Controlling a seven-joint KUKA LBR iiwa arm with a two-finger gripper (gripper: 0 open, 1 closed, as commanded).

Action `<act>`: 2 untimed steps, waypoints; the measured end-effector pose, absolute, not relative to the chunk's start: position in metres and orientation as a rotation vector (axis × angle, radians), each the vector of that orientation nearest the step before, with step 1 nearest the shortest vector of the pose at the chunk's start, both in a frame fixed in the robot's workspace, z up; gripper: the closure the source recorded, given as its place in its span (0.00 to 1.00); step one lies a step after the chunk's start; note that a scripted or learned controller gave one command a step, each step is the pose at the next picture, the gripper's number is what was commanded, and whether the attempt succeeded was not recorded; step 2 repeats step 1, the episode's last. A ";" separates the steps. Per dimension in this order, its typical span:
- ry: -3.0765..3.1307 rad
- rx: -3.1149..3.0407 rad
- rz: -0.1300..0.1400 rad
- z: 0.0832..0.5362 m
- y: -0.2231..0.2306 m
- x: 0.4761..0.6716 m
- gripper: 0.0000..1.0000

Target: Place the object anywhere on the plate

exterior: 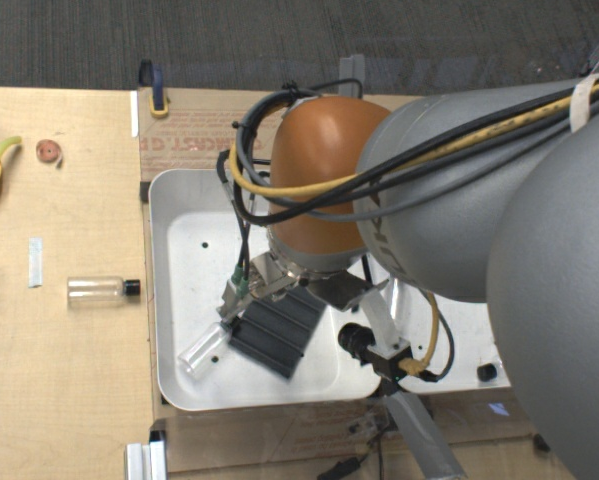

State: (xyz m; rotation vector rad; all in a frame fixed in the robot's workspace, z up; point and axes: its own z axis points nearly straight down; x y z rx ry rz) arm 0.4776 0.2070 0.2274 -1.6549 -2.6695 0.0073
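While the arm [459, 198] covers the white bin [179, 268], whether its pincer [264, 318] grips anything cannot be told.

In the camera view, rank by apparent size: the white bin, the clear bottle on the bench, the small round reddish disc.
1. white bin
2. clear bottle
3. reddish disc

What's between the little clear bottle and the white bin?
Camera view: just bare wooden bench lies between the bottle and the bin.
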 end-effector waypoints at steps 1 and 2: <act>-2.890 -1.238 0.002 0.318 0.196 0.564 0.00; -2.890 -1.238 0.002 0.318 0.196 0.564 0.00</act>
